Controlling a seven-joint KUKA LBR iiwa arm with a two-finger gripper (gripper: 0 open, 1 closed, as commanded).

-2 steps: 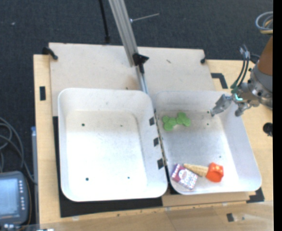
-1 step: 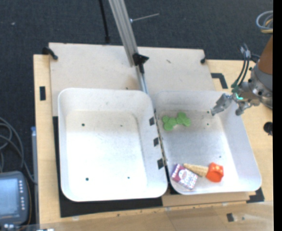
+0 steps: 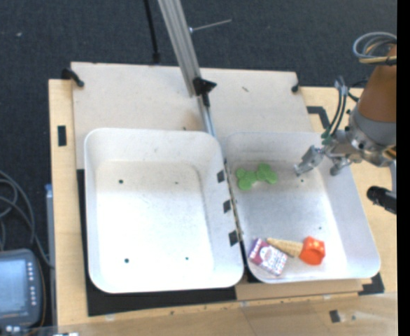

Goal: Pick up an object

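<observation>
The gripper [image 3: 322, 161] hung over the far right part of the right bin [image 3: 345, 215]. Its two fingers were splayed apart, one reaching left toward the bin's middle and the other pointing down toward the bin's right wall, and nothing sat between them. Behind the fingers the grey wrist joined the arm [image 3: 377, 110], whose orange band showed at the right edge, with cables looping above it.

Just left of the gripper, and apart from it, a green toy [image 3: 255, 177] lay on the bin floor close to the far left corner of the right bin. Well toward the near side of the same bin lay three more things in a row: a purple and white packet [image 3: 268, 257] nearest the left wall, a tan cone-shaped piece [image 3: 285, 245] touching it, and an orange block [image 3: 313, 250] at the cone's right end.

The left bin [image 3: 96, 187] stood beside the right one, their walls meeting along the middle. Both bins rested on a pale wooden bench [image 3: 156, 93]. A metal pole [image 3: 180, 37] slanted up from the far side of the bins. A grey screen unit [image 3: 8, 287] and cables sat on the dark floor at the near left.
</observation>
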